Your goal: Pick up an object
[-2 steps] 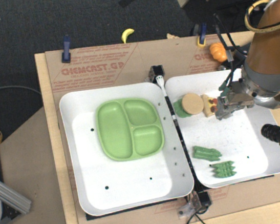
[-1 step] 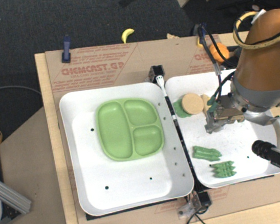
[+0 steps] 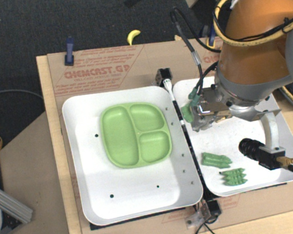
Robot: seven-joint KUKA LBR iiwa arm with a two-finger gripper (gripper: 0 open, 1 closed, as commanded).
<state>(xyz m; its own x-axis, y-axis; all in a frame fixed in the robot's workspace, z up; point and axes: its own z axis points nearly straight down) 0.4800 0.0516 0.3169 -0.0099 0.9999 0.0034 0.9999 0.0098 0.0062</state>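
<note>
The tool [image 3: 202, 112] is working near the right bin's [image 3: 284, 173] left edge; its grip I cannot tell, and two green toys [image 3: 216, 159] are lying unpicked

Two small green objects lie in the right bin [image 3: 284, 173], near its front edge. One green piece [image 3: 216, 159] is elongated and lies tilted. The other, a ridged green piece [image 3: 234, 176], lies just beside it, closer to the bin's front rim.
</note>
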